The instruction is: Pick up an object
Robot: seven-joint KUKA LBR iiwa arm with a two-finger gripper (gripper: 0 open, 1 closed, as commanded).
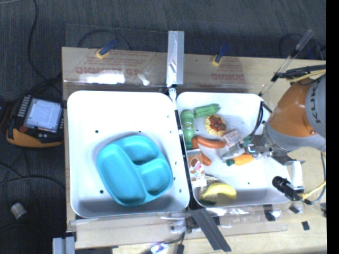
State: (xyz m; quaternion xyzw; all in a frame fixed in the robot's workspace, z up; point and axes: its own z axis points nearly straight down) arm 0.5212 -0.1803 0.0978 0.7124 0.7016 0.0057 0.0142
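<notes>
Right white bin (249, 184): hand (237, 151) over carrot (241, 161), grip impossible to tell.

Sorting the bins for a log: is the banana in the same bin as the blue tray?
No, the banana lies in the right bin, while the blue tray sits in the left bin.

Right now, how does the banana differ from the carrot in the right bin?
The banana is yellow, curved and larger; the carrot is orange, straighter and smaller. The banana lies near the right bin's front wall, apart from the arm; the carrot lies mid-bin, right beside the end effector. Both are toy foods lying flat in that bin.
</notes>
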